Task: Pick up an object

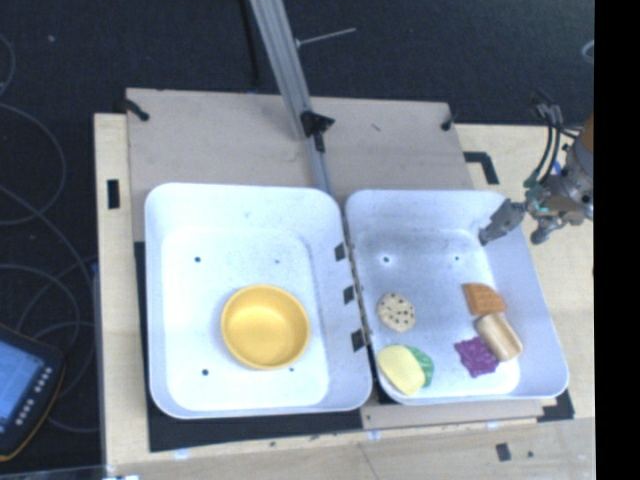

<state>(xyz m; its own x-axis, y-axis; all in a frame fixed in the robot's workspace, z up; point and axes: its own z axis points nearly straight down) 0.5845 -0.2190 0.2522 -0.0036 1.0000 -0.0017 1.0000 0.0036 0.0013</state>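
Gripper point(520, 223): I'm seeing it hovering over right bin's point(440, 218) far edge, fingers spread, pinching nothing.
Bowl point(265, 326): yellow, sitting in left bin point(180, 228).

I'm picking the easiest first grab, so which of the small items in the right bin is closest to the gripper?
The orange block, at the top of the cluster along the right wall, lies nearest the gripper; the cookie, purple piece and yellow-green item lie farther.

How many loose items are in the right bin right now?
5, all in the right bin's near half: cookie, yellow-green piece, purple piece, tan cylinder, orange-brown block. Nothing looks hidden.
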